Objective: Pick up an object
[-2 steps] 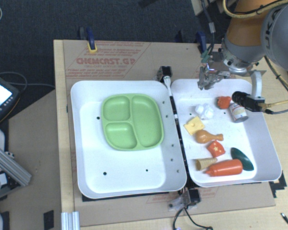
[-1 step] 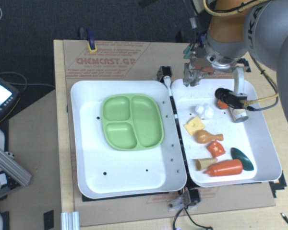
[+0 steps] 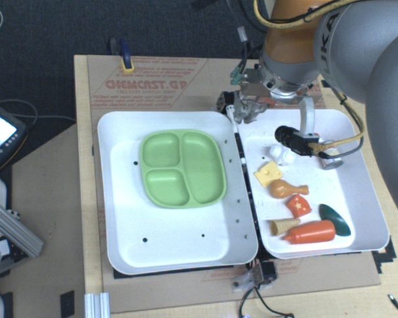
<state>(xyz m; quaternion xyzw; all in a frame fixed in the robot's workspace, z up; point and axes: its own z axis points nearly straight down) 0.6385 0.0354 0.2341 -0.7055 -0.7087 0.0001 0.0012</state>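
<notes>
**Gripper at the far rim where the two bins meet; toy food lies in the right bin**

The gripper [image 3: 247, 111] hangs over the far edge of the bins, right at the divide between the left bin [image 3: 113, 177] and the right bin [image 3: 359, 177]. From this angle I cannot tell whether it is spread or pressed together, and nothing is seen held in it.

The things to pick from are all in the right bin, grouped from its middle toward its near edge. A small white piece [image 3: 278, 153] sits farthest back, with a yellow cheese wedge [image 3: 268, 175] just nearer. Next comes a brown drumstick [image 3: 286, 189], then a small red piece [image 3: 298, 206]. Along the near edge lie a long orange-red piece [image 3: 313, 232] with a tan stub [image 3: 282, 226] at its left end, and a dark green piece [image 3: 335, 220] toward the near right corner.

A pale green divided plate [image 3: 184, 167] with three compartments lies in the left bin, toward its far edge.

The bins rest on a brown board [image 3: 152, 88] printed in red with "CHEMCAST" and what looks like "GP"; the smaller print below is too small to read. A blue and yellow clamp [image 3: 126, 57] sits on the board's far edge.
</notes>
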